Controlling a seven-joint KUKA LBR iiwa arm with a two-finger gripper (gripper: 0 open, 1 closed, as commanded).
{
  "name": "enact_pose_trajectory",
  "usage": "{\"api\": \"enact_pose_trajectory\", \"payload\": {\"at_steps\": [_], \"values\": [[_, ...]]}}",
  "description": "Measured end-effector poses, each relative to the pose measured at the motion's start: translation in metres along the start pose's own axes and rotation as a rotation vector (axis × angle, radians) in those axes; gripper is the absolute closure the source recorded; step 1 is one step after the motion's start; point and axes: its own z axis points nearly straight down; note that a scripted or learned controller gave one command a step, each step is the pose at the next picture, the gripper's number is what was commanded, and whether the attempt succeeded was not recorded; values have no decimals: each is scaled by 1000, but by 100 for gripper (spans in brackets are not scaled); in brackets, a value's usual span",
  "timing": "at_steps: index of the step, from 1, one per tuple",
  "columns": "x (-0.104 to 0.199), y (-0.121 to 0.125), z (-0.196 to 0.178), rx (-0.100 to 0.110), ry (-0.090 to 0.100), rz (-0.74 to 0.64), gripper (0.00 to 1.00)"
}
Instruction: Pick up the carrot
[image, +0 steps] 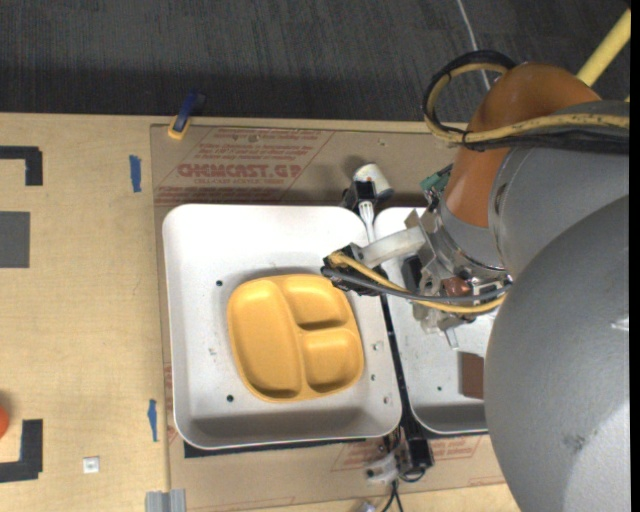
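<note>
You could not tell how the jaws stood: the wrist (450, 285) hid them from above, low over the left end of the right bin (440, 405). The grey arm (570, 340) came in from the tabletop's right edge and covered most of that bin, its orange band (510, 120) toward the far edge. A bundle of yellow and black cables (365, 278) ran from the wrist across the near-right rim of the left bin (195, 300). In that left bin you had a yellow divided plate (295, 335), lying flat near the middle. In the right bin a brown patch (470, 375) showed beside the arm. You could not tell where the carrot lay.
</note>
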Motion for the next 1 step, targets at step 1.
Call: {"api": "enact_pose_trajectory", "payload": {"at_steps": [1], "values": [[5, -16, 48, 3, -5, 1, 100]]}}
